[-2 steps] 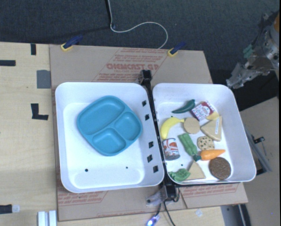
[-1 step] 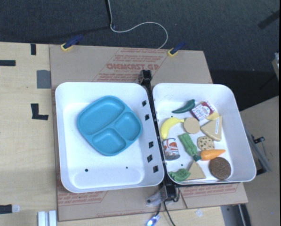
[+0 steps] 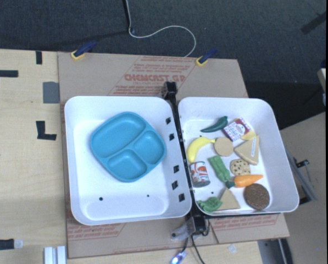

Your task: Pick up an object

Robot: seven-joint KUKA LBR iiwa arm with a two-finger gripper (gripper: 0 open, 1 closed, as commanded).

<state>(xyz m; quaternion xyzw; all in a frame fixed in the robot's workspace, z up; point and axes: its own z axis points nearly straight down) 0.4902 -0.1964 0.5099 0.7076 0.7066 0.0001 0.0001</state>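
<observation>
Blue tray: a light-blue plastic plate (image 3: 128,146) with three compartments, lying flat and slightly rotated in the left white bin (image 3: 81,202), centre toward 11 o'clock.
Banana: a yellow curved toy banana (image 3: 199,147) at 9 o'clock in the right white bin (image 3: 279,142).
Pepper: a dark green chilli (image 3: 214,125) at 11 o'clock.
Can: a small red-and-white tin (image 3: 199,173) on its side at 8 o'clock.
Carrot: an orange toy carrot (image 3: 247,180) at 4 o'clock.
Brown disc: a round brown patty (image 3: 257,196) at 5 o'clock.
Cookie: a speckled biscuit (image 3: 239,166) just above the carrot.
</observation>
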